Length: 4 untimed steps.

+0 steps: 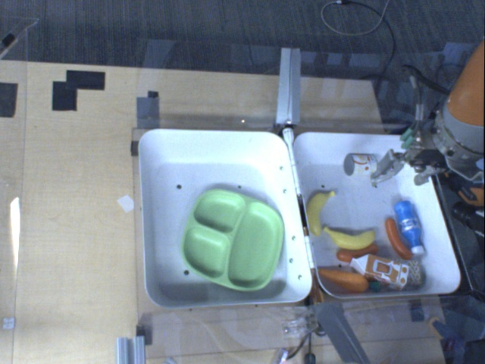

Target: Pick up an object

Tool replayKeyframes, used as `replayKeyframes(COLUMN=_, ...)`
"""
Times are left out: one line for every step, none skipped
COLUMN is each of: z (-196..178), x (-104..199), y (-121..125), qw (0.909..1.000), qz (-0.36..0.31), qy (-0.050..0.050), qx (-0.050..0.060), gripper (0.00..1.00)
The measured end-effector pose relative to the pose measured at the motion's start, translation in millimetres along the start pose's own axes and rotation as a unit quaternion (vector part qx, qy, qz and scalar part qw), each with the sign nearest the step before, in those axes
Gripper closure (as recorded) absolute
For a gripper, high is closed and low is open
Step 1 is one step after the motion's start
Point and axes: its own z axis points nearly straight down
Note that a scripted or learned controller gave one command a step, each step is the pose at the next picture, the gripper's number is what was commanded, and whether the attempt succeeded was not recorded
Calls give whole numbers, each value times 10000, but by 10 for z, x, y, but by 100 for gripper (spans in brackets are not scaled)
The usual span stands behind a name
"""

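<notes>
My gripper hangs over the back of the right bin, near its far right corner. Its two fingers stand apart, open, with nothing between them. A small white and grey object lies just left of the left fingertip. Further forward in that bin are a yellow banana, a blue bottle and a red sausage. An orange carrot and a small printed carton lie by the front wall. The arm's orange band shows at the right edge.
The left bin holds a green divided plate. A metal rail runs back from the seam between the bins. Black cables lie on the floor behind the bench.
</notes>
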Motion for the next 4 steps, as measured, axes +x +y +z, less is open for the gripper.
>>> replayKeyframes(z=951, x=-669, y=-227, qw=9966, qz=826, qy=-1, qx=2, gripper=0)
replayKeyframes(z=1753, x=-734, y=-546, qw=9813, qz=1925, qy=-2, qx=-11, gripper=0)
replayKeyframes(z=1645, x=-727, y=-526, qw=9815, qz=1913, qy=1, qx=-31, gripper=100)
replayKeyframes(z=472, x=304, y=-442, qw=9935, qz=1140, qy=1, qx=-14, gripper=100)
